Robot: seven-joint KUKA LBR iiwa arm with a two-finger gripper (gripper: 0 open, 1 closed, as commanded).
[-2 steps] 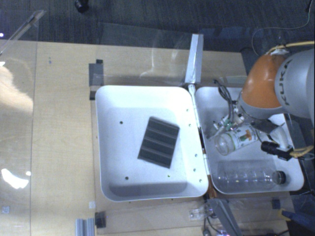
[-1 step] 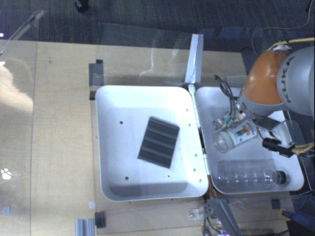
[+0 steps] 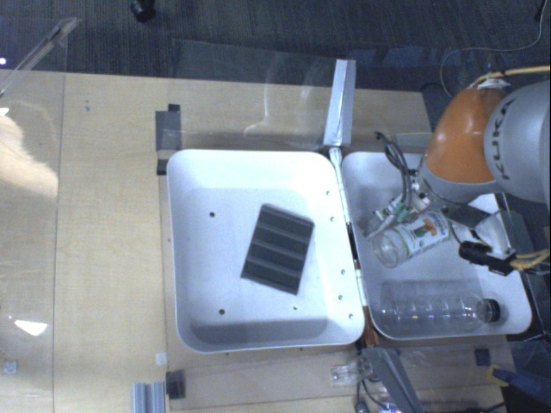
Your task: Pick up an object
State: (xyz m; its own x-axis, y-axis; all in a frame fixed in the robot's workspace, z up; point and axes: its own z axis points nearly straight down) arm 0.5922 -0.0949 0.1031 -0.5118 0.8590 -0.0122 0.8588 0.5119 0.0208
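Note:
A dark grey ribbed rectangular block [image 3: 277,249] lies flat and slightly tilted in the middle of the left bin [image 3: 185,231]. In the right bin [image 3: 366,172] a small clear jar with a printed label [image 3: 413,237] lies on its side. A clear plastic bottle with a dark cap [image 3: 435,310] lies along that bin's front wall. My gripper [image 3: 398,211] hangs low over the right bin, right at the jar's upper left end, below the orange wrist band [image 3: 461,144]. I cannot see whether it touches the jar.
Cables run from the wrist across the right bin's right side. A metal divider post [image 3: 340,101] stands behind the gap between the bins. A black clamp [image 3: 170,127] sits at the left bin's back left corner.

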